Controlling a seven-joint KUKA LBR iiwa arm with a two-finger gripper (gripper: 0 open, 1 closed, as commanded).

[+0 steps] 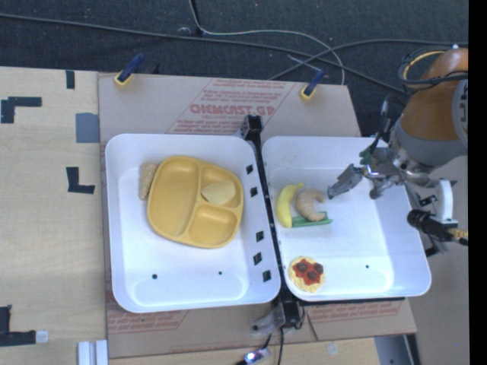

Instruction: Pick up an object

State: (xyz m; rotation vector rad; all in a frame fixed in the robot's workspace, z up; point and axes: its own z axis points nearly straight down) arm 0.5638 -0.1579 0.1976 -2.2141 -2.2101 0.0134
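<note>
The left bin (129, 226) carries a yellow divided plate (195, 201) set toward its upper middle; a pale round piece (219, 192) lies in the plate's upper right compartment; a tan bready item (146, 179) sits just beside the plate's left rim, touching it or nearly so.

The right bin (380, 257) holds three small items, all in its left half; a yellow banana (285, 204) stands close to the divider, its long axis running roughly up and down the view; a tan croissant (310, 203) curls against the banana's right side, touching it, with a green strip (316, 220) beneath the pair; a small round pizza (307, 273) lies apart from them, near the bin's lower left corner.

The pincer (342, 182) hangs over the right bin, just right of and slightly above the croissant; whether its fingers are parted or closed cannot be told, and nothing is seen gripped. The croissant is judged the nearest candidate, lying to the pincer's left and a little lower; a short travel leftward and downward would be called for, and the banana pressed alongside could crowd a grasp.

The arm (430, 128) enters from the right, its orange band uppermost, the wrist angled down and leftward toward the items.
</note>
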